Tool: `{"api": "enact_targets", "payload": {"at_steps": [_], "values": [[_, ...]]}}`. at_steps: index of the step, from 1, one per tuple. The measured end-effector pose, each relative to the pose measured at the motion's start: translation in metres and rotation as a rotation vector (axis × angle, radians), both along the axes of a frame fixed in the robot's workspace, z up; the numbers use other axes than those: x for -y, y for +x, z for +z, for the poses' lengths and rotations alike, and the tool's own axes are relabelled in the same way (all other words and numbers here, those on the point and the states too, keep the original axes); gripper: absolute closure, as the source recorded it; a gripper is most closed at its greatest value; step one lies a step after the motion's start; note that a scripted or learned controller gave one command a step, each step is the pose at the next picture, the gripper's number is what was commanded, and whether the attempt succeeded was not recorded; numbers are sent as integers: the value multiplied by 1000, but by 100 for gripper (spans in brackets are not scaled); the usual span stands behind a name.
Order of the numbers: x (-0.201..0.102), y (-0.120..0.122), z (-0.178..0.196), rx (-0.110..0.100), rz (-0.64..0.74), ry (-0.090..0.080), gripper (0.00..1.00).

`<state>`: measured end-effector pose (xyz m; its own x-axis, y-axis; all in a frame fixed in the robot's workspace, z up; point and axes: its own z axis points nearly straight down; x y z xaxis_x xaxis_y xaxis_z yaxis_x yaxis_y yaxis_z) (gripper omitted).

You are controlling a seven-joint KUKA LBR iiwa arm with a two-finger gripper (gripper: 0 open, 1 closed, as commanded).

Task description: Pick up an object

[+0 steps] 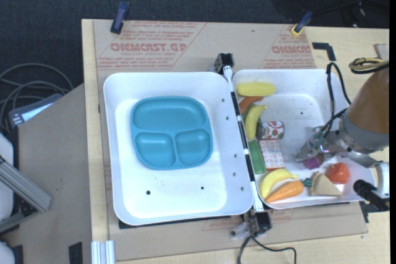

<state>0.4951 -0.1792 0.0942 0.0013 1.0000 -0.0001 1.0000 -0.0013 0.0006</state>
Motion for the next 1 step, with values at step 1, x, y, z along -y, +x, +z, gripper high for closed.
{"api": "enact_targets", "payload": {"at_steps": [1], "values": [[-76, 46, -1, 1, 1, -1, 100]]}}
